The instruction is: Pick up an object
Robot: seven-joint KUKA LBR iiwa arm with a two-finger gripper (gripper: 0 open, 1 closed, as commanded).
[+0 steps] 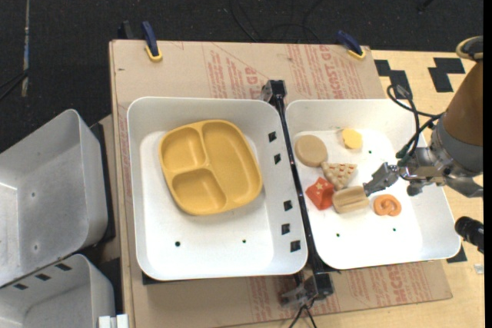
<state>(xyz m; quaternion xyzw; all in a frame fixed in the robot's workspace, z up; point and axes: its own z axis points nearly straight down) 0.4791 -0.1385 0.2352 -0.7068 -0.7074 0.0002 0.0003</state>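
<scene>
The right bin (pixel 430 238) holds several small food toys. Among them are a round tan cookie (pixel 311 150), a yellow lump (pixel 352 138), a speckled cracker wedge (pixel 340 172), a red piece (pixel 319 194), a tan bread-like block (pixel 349 200) and an orange ring (pixel 387 205). My gripper (pixel 379 180) reaches in from the right and hangs low over this bin. It is just right of the tan block and above the orange ring. I see nothing held in it.
The left bin (pixel 142 196) holds a yellow divided plate (pixel 209 165). A black divider (pixel 290 173) runs between the two bins. Grey plastic tubs (pixel 42 188) stand off the bench to the left. The arm (pixel 461 134) and its cable cover the right bin's right edge.
</scene>
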